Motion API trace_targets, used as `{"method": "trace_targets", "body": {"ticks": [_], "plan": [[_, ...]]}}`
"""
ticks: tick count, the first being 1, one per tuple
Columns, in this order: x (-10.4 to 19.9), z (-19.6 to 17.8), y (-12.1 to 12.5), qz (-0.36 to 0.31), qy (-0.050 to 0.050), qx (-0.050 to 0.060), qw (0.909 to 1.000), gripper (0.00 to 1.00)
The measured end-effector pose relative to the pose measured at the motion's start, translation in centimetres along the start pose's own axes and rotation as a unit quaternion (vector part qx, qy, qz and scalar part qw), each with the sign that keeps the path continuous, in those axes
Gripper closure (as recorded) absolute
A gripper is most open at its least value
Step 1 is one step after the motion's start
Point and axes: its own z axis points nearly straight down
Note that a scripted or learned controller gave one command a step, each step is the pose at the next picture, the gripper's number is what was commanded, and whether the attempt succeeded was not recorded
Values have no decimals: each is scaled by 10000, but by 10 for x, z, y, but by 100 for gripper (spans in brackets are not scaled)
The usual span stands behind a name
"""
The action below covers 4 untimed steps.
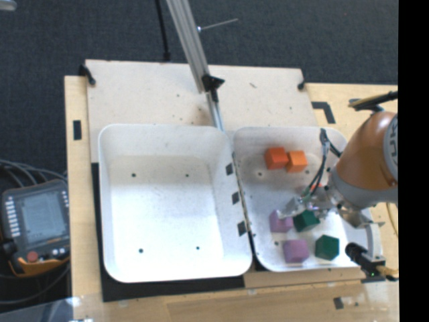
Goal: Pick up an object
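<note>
Since all the blocks sit in the right bin [265, 257], the pincer [303, 215] hangs low over a dark green block [308, 220], though I can't tell if it's gripping.

Arm reaching in from the right, wrist bent downward

The orange-banded arm [369, 159] angles leftward and down, its tool [303, 215] low at the end of the wrist, cables trailing alongside the wrist.

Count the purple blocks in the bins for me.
2, both in the right bin: one purple block beside the gripper, another near the front rim. The arm may hide more.
</note>
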Motion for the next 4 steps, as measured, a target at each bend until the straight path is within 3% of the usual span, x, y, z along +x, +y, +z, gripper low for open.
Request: {"method": "trace_targets", "body": {"ticks": [1,2,4], "plan": [[0,-11,3,38,3,-35,10000,100],[-5,-54,6,-17,43,103,9999,100],[-9,-162,13,-22,42,95,9999,100]]}}
